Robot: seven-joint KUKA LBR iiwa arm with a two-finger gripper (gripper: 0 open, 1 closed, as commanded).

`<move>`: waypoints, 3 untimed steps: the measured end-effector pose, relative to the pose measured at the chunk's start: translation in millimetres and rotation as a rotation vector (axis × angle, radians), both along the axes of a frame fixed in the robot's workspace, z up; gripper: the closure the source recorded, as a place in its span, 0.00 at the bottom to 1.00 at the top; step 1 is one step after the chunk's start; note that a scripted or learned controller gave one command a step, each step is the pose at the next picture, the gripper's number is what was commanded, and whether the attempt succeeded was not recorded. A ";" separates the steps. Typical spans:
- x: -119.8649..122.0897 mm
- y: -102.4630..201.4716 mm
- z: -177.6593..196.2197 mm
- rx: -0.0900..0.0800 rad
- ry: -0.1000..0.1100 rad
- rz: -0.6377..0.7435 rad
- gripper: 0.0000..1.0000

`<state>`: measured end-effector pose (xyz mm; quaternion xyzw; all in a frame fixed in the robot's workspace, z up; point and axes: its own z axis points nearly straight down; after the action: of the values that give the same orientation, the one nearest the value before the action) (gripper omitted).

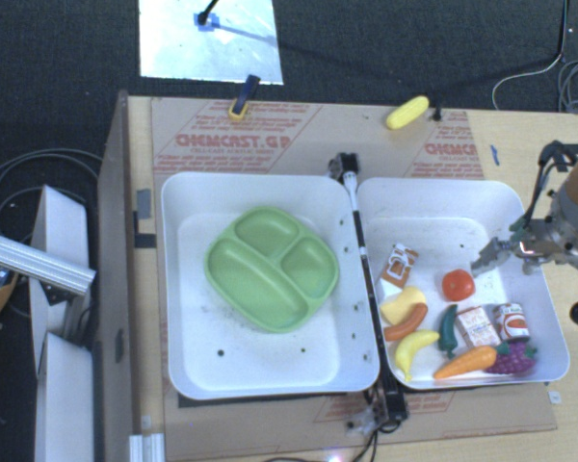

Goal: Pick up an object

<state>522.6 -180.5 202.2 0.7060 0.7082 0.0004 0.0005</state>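
Note:
The right bin (433, 200) holds several toy foods. Near its middle lies a red tomato (458, 284), with a small orange-and-white carton (398, 265) to its left. A yellow piece (402, 305), a sausage (406, 321) and a banana (411, 350) lie lower left. Along the front are a green vegetable (448, 327), a carrot (465, 361), a small box (477, 325), a can (513, 320) and purple grapes (513, 359). My gripper (489, 255) reaches in from the right, just above and right of the tomato, with nothing visibly held.
The left bin (188, 258) carries a green divided plate (272, 269). A yellow toy (407, 112) lies on the cardboard behind the bins. The arm's body (568, 229) hangs over the right bin's right rim. Cables run along the far right.

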 end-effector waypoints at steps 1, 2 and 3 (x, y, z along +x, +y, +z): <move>38.4 24.4 -123.6 0.001 0.000 0.004 0.00; 38.6 22.1 -107.1 -0.001 -0.004 0.001 1.00; 38.5 22.1 -107.3 -0.001 -0.003 0.001 0.00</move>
<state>561.1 -158.4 94.9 0.7057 0.7086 0.0012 0.0018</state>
